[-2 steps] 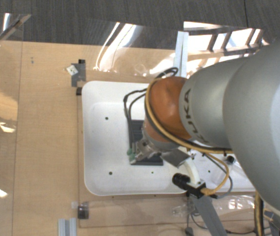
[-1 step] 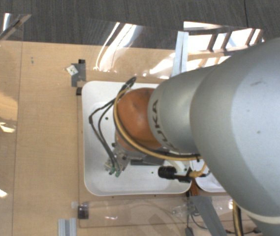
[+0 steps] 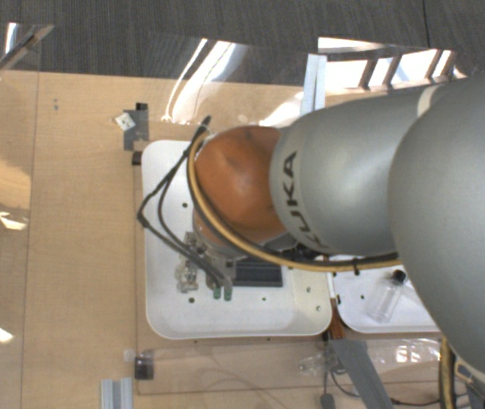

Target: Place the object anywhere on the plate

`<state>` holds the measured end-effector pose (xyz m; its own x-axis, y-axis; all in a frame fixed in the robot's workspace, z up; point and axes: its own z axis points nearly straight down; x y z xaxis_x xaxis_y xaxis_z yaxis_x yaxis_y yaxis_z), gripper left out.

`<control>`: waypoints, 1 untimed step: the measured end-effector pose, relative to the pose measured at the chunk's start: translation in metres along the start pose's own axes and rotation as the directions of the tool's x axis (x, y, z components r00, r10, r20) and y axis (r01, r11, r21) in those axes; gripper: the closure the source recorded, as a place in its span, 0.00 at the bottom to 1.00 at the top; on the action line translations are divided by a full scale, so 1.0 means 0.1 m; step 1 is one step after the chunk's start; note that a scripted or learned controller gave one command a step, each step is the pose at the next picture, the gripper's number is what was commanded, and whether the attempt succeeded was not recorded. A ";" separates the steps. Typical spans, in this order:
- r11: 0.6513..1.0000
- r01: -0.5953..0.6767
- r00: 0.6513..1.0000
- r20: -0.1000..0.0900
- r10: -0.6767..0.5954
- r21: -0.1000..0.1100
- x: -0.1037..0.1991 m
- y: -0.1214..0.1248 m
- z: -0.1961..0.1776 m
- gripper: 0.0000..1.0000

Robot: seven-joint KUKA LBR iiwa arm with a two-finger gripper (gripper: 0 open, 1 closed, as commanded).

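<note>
My gripper (image 3: pixel 221 291) hangs low over the left white bin (image 3: pixel 161 309), near the bin's front middle. Its dark body and green tips point down at the bin floor. The orange band (image 3: pixel 238 181) and the big grey arm (image 3: pixel 370 177) cover most of the bin behind it. A small pale grey piece (image 3: pixel 184 277) sits just left of the gripper; I cannot tell whether it is part of the tool or a loose object. In the right bin (image 3: pixel 357 313) a clear plastic object (image 3: pixel 384 302) lies beside a small dark item (image 3: pixel 398 275).
Black cables (image 3: pixel 161 203) loop out from the wrist over the left bin's left side. A small bracket (image 3: pixel 135 126) is fixed on the wooden bench beyond the bin's far left corner. A metal clamp (image 3: pixel 143 365) sits at the near left corner.
</note>
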<state>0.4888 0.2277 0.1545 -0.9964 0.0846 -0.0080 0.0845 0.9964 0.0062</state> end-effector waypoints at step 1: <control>0.992 -0.124 0.992 -0.001 0.124 0.003 -0.07 -0.82 0.31 1.00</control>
<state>0.4887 0.1459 0.1231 -0.9781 0.2079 -0.0058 0.2079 0.9781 0.0043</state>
